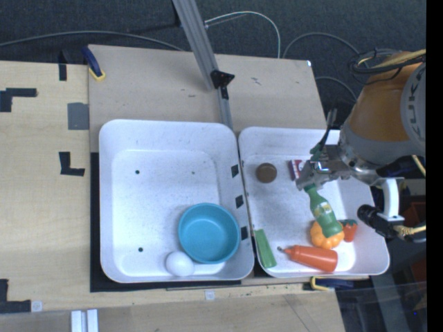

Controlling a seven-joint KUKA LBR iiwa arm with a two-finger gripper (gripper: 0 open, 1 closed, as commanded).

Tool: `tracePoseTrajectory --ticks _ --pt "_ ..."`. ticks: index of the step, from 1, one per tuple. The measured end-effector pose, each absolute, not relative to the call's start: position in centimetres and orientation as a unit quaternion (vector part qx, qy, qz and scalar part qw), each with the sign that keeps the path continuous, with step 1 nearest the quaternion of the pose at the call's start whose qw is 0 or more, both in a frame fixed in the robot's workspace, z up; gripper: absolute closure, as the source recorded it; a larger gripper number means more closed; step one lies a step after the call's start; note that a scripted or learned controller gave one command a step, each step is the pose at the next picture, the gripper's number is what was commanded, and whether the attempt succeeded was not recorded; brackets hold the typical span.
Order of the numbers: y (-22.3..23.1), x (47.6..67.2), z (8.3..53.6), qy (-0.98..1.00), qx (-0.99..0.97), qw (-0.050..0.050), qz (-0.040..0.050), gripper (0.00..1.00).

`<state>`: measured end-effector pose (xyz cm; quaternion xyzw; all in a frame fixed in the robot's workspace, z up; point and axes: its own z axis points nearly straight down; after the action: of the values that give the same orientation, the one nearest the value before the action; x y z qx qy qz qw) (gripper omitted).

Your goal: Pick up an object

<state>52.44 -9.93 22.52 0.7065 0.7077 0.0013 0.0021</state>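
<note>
In the right bin [277,144], toward its near right corner, a green bottle [324,213] lies slanted among a small cluster: an orange round piece [325,235] touches its lower end, a small red piece [349,230] sits just beside that, and an orange-red bottle [313,256] lies along the near wall. The hand [311,177] hangs right at the green bottle's upper end, close enough that the two seem to meet, but whether anything sits between its tips, or how they are set, I cannot tell from this slanted view. The bottle appears to lie on the bin floor, so I judge the pick as not done: the approach looks made, while the closing, the lift and the carry remain. Farther out in the same bin are a brown disc [266,173] and a green stick [264,248] against the near left wall. The left bin [138,137] holds a blue bowl [208,232] and a white ball [180,263], both well apart from the hand, on the pale worktop [152,81].
</note>
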Motion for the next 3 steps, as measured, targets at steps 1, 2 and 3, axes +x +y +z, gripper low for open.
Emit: tracePoseTrajectory --ticks 1,2,3 --pt "-9.9 52.5 27.8 0.708 0.706 0.002 0.0012 1.00" --pt "-5.2 54.2 27.8 0.709 0.705 -0.001 0.0001 1.00" --pt "0.4 56.4 27.4 0.710 0.705 -0.001 -0.0001 1.00"
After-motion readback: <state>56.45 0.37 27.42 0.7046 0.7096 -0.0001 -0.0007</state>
